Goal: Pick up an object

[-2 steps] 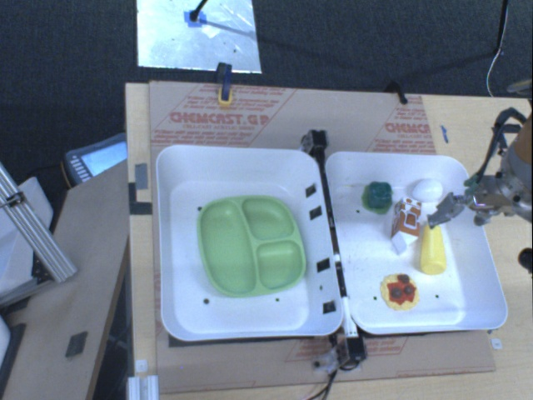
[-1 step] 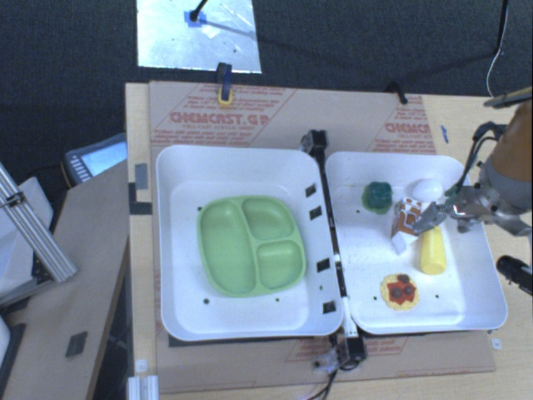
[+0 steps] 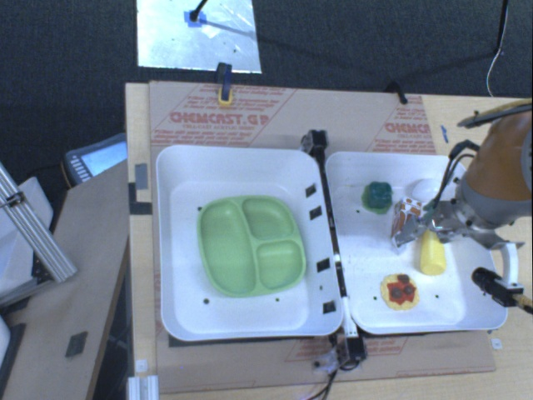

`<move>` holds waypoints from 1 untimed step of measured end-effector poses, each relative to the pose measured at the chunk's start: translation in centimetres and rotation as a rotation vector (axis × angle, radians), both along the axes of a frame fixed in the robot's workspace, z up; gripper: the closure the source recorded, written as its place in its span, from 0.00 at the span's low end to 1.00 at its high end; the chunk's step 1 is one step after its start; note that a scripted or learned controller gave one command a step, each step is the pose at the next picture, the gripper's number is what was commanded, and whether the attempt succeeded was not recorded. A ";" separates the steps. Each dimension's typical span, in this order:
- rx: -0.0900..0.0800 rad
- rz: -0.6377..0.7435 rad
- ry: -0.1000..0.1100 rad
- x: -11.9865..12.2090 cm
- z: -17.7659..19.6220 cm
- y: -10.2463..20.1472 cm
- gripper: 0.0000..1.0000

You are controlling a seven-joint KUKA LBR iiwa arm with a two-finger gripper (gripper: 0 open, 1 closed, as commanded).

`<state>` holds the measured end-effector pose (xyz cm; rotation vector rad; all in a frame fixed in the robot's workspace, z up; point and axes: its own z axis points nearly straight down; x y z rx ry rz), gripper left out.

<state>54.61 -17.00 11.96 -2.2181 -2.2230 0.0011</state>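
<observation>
The right bin (image 3: 466,307) holds several small objects: a green rounded one (image 3: 377,195), a white one (image 3: 422,190), a yellow block (image 3: 432,254), a round pizza-like toy (image 3: 400,291) and a red-and-white piece (image 3: 407,212). My gripper (image 3: 405,232) reaches in from the right and sits low in this bin, right against the red-and-white piece and just left of the yellow block. The gripper partly hides the red-and-white piece, and I cannot make out whether anything is held.
The left bin (image 3: 179,223) bears a light green divided plate (image 3: 250,244). A black divider (image 3: 326,223) with clips runs between the bins. The arm's orange band (image 3: 504,157) and a black cable hang over the right bin's far right side.
</observation>
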 end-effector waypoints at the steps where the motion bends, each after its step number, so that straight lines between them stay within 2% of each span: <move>1: -0.005 -0.003 -0.009 0.2 -2.1 -0.3 0.00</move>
